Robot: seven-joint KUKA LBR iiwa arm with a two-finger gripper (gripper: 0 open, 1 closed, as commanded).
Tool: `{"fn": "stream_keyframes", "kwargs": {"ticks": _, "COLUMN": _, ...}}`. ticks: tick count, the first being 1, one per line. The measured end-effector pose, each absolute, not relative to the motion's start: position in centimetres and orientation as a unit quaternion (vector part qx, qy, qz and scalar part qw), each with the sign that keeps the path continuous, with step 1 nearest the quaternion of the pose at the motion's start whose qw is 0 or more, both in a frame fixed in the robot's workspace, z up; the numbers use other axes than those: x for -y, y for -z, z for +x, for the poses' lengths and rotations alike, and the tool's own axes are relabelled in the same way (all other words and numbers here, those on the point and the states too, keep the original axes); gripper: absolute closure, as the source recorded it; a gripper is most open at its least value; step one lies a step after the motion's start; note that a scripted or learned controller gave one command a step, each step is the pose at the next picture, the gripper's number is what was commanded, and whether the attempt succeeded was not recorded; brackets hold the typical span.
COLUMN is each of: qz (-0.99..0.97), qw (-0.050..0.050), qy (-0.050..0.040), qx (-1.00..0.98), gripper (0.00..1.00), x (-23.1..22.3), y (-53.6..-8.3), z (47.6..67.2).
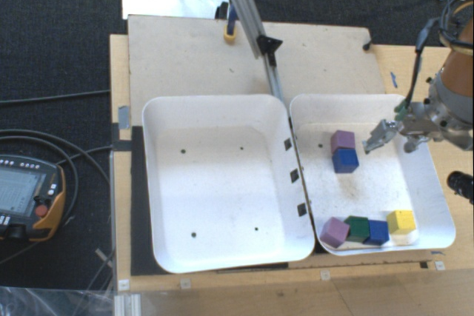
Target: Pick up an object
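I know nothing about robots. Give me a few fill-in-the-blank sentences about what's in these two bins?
1. All the blocks lie in the ____ bin.
2. The purple block by the gripper touches a ____ block.
3. Along the near wall, the block furthest right is ____.
4. The green block sits between a purple block and a ____ one.

Missing words: right; blue; yellow; blue

teach pendant (28, 196) at left, orange-handled tool (230, 24) on board (185, 55)
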State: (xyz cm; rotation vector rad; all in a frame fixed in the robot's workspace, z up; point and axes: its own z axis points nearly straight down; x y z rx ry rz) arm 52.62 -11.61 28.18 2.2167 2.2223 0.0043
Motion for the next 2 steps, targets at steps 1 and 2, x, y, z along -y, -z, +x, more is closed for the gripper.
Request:
{"fn": "stream_keyframes", "kwargs": {"ticks": 1, "qz": 0.707, "qw": -0.002, "qy": 0.0016, "qx": -0.707, "gripper": 0.0, "x": 13.4, "y": -18.0, "z": 50.6}}
{"fn": "stream_keyframes", "kwargs": {"ticks": 2, "qz": 0.704, "qw": 0.0, "qy": -0.0002, "qx": -0.71, "gripper": 0.0, "x": 10.4, "y": -8.7, "z": 56.3}}
